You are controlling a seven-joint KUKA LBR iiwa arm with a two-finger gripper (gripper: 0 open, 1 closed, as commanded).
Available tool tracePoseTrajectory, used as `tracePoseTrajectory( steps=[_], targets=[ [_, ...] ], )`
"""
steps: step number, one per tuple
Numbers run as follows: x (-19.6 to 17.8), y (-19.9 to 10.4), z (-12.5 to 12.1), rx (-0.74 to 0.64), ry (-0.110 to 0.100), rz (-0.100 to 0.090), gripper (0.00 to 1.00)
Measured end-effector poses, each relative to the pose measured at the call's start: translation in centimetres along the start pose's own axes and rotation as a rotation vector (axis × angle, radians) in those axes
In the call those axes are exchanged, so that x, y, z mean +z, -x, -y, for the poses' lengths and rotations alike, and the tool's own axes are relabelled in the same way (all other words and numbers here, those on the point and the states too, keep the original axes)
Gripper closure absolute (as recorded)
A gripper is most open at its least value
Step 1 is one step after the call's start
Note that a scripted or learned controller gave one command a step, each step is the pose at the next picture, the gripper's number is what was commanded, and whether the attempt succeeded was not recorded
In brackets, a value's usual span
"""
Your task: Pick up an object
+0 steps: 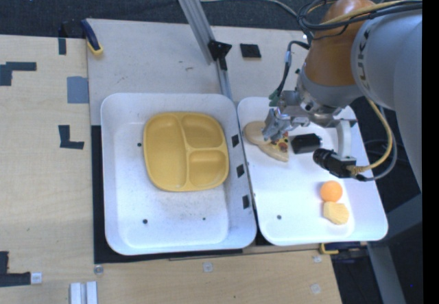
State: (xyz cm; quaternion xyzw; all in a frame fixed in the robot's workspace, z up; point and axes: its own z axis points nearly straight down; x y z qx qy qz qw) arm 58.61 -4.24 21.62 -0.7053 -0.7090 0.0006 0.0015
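My gripper (276, 132) reaches down into the back left part of the right bin (302, 227), right over a tan, flat pizza-slice-shaped object (260, 136) that lies there. Its fingertips are at or on that object; the arm's wrist hides the contact. An orange ball (331, 191) and a pale yellow lump (336, 213) lie near the front right of the same bin, apart from the gripper.
The left bin (123, 179) holds a yellow divided plate (186, 151). A black cylindrical part (329, 160) with a yellow cable hangs from the arm over the right bin. A metal post (192, 7) slants up behind the bins.
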Motion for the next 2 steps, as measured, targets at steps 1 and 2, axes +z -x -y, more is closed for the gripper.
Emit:
tracePoseTrajectory(
  steps=[1, 2],
  targets=[
    [-0.7, -5.7, 2.2, -0.002, 0.0, -0.001, 1.0],
    [-0.9, -11.9, 3.1, -0.003, 0.0, -0.001, 1.0]
  ],
)
